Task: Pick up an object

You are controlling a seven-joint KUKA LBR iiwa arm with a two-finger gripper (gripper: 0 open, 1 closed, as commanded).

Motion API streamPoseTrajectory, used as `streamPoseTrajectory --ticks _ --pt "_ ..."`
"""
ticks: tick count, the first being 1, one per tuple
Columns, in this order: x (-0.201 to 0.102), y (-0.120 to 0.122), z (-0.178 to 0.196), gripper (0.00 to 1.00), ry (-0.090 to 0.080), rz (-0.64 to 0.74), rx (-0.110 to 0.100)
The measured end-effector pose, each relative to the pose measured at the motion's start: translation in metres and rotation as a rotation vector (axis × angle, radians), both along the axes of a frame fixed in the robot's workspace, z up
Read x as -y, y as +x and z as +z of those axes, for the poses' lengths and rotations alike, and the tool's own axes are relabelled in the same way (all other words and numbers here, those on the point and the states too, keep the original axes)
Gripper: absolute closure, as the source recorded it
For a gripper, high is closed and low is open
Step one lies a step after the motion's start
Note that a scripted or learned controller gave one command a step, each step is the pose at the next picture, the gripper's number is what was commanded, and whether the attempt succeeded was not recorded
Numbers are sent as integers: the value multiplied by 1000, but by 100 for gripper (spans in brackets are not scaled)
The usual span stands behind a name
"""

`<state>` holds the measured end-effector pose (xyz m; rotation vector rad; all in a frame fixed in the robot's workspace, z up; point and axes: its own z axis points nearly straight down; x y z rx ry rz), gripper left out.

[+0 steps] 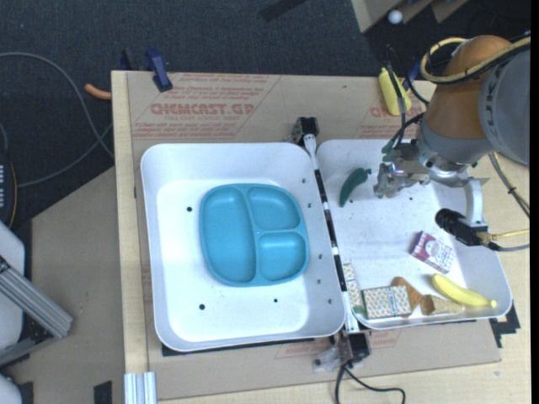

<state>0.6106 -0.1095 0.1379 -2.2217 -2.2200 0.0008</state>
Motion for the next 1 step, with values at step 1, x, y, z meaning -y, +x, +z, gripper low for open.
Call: streamPoseTrajectory --ticks 1 --pt "0 1 10 100 0 0 3"
